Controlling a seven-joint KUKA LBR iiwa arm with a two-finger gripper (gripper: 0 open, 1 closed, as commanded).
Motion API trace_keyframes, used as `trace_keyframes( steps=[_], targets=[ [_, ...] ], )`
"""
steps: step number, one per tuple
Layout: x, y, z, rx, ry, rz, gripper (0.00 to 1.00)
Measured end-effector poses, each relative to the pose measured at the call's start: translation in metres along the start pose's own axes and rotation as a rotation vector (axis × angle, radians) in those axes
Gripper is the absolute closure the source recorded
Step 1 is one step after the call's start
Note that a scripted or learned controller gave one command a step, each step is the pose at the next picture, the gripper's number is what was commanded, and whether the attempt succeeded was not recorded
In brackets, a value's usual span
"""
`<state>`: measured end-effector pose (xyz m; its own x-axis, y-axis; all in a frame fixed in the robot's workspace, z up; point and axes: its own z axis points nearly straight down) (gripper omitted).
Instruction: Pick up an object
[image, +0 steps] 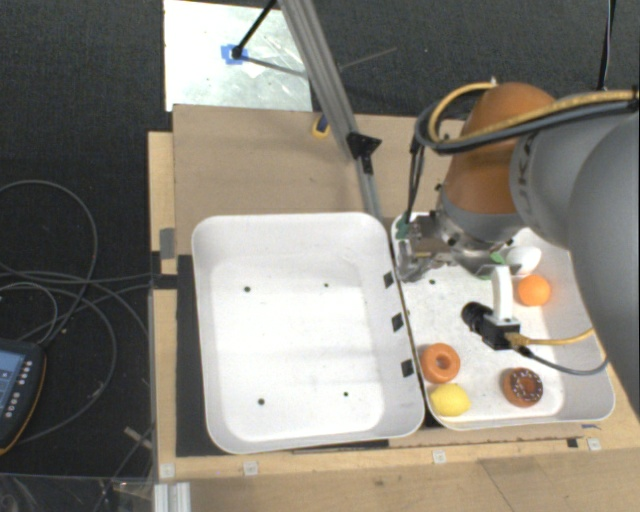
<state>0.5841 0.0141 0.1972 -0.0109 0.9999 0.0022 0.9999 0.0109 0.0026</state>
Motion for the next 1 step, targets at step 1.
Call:
trace_keyframes(
  steps=[1],
  targets=[
    [0.0462,0.017,0.0003,0.0,0.0,0.0,1.0]
  ],
)
